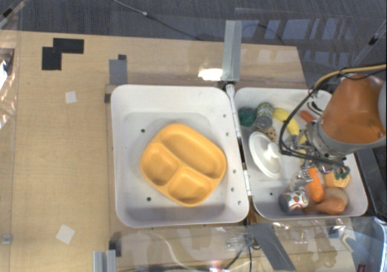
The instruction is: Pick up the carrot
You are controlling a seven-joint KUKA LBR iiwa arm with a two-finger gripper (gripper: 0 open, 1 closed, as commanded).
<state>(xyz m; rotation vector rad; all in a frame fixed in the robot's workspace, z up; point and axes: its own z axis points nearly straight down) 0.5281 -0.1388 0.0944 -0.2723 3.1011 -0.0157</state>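
The carrot (315, 188) is a short orange piece lying near the front of the right bin (260, 204), among other items. My gripper (308, 169) hangs low right over the carrot's upper end, below the grey wrist and the orange band (357, 110). Dark cables and the wrist body cover the gripper's tips, so whether it touches the carrot is unclear.
Beside the carrot lie a small red-and-white can (293, 201), a brown lump (331, 205) and a yellowish item (338, 179). A white dish (265, 155), a green item (247, 116), a grey can (263, 115) and yellow pieces (284, 116) sit farther back. The left bin (127, 119) holds a yellow divided plate (183, 163).
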